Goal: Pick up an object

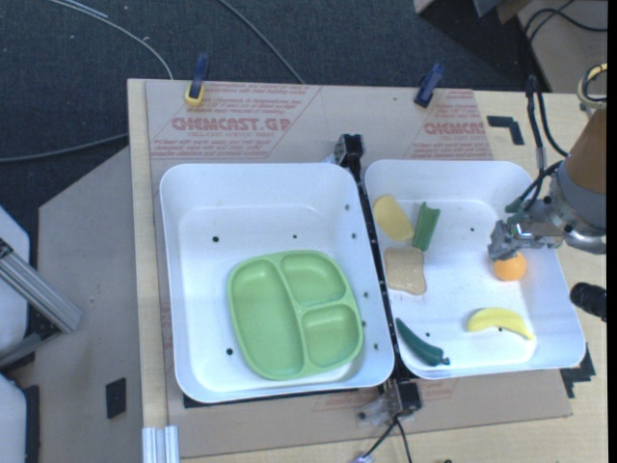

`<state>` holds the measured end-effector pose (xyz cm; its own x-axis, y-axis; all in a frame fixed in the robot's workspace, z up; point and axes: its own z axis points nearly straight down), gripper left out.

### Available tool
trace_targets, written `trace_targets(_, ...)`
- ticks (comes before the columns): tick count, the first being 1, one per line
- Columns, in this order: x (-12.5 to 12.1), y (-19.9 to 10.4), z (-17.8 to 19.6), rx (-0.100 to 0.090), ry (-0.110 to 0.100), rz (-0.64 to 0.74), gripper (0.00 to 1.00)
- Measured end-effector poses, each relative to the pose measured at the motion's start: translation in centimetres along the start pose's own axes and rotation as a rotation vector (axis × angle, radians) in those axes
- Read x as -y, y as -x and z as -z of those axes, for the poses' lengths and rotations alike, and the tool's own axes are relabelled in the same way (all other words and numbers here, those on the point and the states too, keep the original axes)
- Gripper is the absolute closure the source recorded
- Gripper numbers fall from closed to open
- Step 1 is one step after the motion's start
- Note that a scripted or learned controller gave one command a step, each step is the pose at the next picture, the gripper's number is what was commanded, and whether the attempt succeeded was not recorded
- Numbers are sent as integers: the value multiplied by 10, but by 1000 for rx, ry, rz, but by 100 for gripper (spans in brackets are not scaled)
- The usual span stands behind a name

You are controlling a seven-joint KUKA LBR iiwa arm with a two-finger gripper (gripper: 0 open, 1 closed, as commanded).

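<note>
- Left bin (183,258): it holds a green divided plate (294,312) with three compartments, lying flat toward the bin's near side. None of the loose items lies on the plate.
- Right bin (549,340), taken as landmark: every loose item lies inside it.
- At this bin's left wall, toward the far side: a pale yellow rounded piece (392,217), apparently toy food. Just beside it, further into the bin, a flat green strip (425,227).
- Nearer along the same wall: a tan slab resembling a slice of bread (406,271), just beside the yellow piece.
- At the bin's near left corner: a dark green pod-shaped piece (421,343), lying at a slant against the rim.
- Toward the bin's near right: a toy banana (500,323), flat on the floor, well apart from the slab.
- Toward the bin's right wall, mid-depth: a small orange ball (510,267), resting on the floor.
- Gripper (508,242): directly over the orange ball, low enough that its tip overlaps the ball's upper edge. Whether the pincer is released or clenched cannot be told from this angle, and the ball is not seen between its fingers.
- Judgement on progress: the approach to a target appears done, the ball being the likely choice. Grasp and lift remain unconfirmed. No item is raised off the bin floor, so the task is not yet complete.
</note>
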<state>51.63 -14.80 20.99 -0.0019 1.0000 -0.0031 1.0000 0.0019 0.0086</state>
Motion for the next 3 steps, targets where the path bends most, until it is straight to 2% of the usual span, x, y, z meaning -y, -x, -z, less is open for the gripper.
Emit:
trace_targets(1, -2, 0, 35, 0, -2, -1, 100)
trace_targets(2, -8, -42, 32, -5, -9, 3, 100)
trace_targets(3, -20, -90, 38, -3, -6, 0, 100)
